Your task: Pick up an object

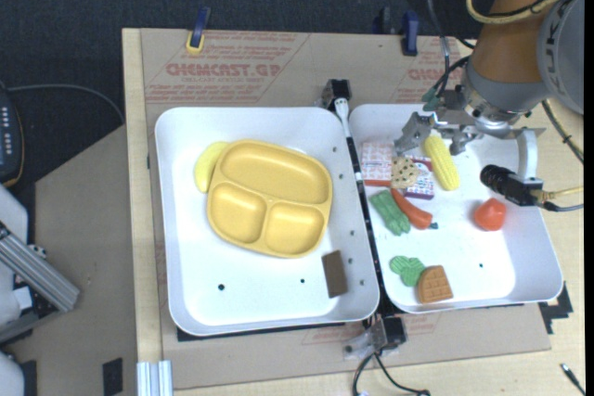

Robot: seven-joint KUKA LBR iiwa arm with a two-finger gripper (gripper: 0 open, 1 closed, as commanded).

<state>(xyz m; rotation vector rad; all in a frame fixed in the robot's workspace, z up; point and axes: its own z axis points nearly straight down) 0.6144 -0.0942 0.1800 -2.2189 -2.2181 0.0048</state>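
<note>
My gripper (434,138) hangs over the back of the right bin (529,269), its two grey fingers spread apart and open. A yellow corn cob (443,162) lies tilted in the bin, its upper end in the gap between the fingers and touching neither. Just left of the corn are a speckled cracker (403,171), a white and red packet (375,159) and a purple packet (421,187). A red tomato (490,214) sits to the right of them.
The right bin also holds an orange carrot (414,210), a green pod (390,211), broccoli (405,268) and a toast slice (433,284). In the left bin (186,292) are a yellow divided plate (269,198), a banana (206,165) and a brown block (334,274).
</note>
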